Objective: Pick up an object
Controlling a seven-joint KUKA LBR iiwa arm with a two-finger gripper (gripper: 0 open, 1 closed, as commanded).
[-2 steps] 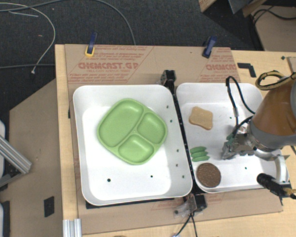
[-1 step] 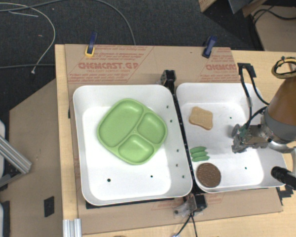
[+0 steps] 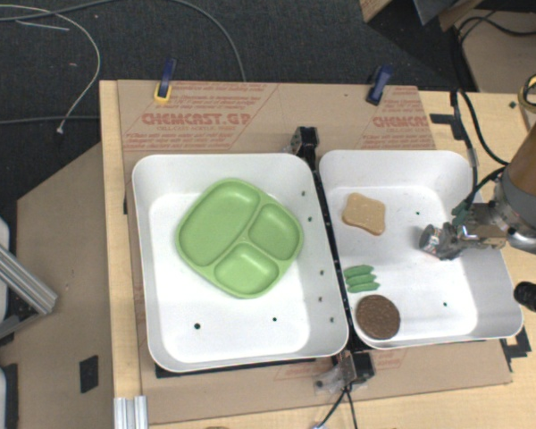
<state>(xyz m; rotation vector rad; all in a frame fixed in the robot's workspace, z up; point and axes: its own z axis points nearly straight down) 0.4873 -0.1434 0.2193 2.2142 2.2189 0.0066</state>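
Note:
The right bin (image 3: 447, 172) holds three food items. A tan slice of bread (image 3: 364, 213) lies at its upper left. Lower down by the left wall is a small green bean pod (image 3: 361, 279), and a round brown patty (image 3: 377, 316) rests at the front left corner. My gripper (image 3: 436, 239) hangs low over the middle right of this bin, pointing left. It stands apart from all three items, about a hand's width right of the bread. Nothing shows in it.
In the left bin (image 3: 161, 311) a green three-compartment plate (image 3: 239, 237) lies near the middle. A black divider clip (image 3: 305, 139) sits between the bins at the back. The arm and its cables (image 3: 482, 195) cross the right bin's right rim.

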